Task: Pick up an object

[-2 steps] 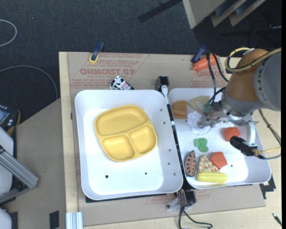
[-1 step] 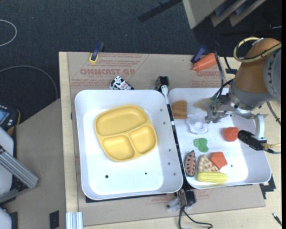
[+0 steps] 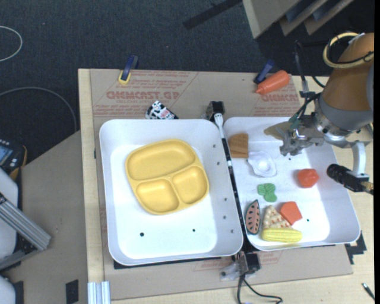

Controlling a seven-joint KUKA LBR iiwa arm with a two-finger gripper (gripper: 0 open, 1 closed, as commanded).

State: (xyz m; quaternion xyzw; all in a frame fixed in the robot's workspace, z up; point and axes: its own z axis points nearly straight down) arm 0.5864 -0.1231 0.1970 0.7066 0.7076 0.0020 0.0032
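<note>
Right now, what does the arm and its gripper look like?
The arm is a rounded orange-brown segment with a grey metal ring below it. A thin yellowish cable loops over its top. The gripper is small, grey metal, with dark thin wires running to it.

Grey arm (image 3: 347,89) from the right, pincer (image 3: 291,145) down.

I see dark carpet (image 3: 53,53) around the bench, with a thin cable (image 3: 35,95) looping across it at left. The bench top is a cardboard sheet (image 3: 178,89) printed in red. Aluminium framing (image 3: 21,222) sits lower left, a beige cabinet (image 3: 285,15) upper right.
</note>
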